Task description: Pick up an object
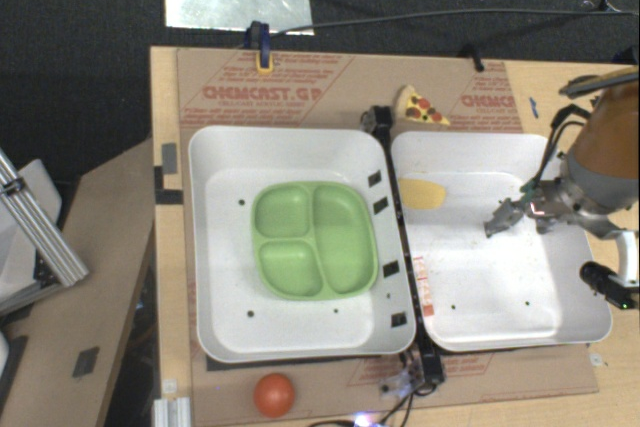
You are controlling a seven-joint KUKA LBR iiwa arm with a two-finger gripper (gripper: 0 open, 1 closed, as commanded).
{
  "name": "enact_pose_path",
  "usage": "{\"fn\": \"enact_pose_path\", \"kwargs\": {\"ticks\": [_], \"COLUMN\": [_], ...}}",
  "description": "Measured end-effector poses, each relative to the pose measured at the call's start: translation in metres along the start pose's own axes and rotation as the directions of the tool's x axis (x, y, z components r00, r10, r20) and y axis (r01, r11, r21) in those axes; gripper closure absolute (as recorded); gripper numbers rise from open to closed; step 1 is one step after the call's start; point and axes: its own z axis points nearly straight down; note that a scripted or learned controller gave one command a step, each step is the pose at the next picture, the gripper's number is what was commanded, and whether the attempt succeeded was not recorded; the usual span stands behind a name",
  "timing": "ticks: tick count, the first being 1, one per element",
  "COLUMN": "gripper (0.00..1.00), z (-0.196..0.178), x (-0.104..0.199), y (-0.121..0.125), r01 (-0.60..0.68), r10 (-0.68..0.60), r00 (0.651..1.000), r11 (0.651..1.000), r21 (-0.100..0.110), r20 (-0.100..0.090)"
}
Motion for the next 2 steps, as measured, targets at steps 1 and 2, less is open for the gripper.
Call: {"fn": "enact_pose_path", "kwargs": {"ticks": [1, 2], "gripper": [0.0, 1.0], "z": [0.052, 0.039], "x": [0.001, 0.0], "y": [0.0, 0.001], "r01": [-0.001, 0.0], "r10": [0.001, 0.0], "r00": [1.0, 1.0], "r11": [1.0, 1.0], "r21": [0.001, -0.005], "r20": [-0.001, 0.001]}}
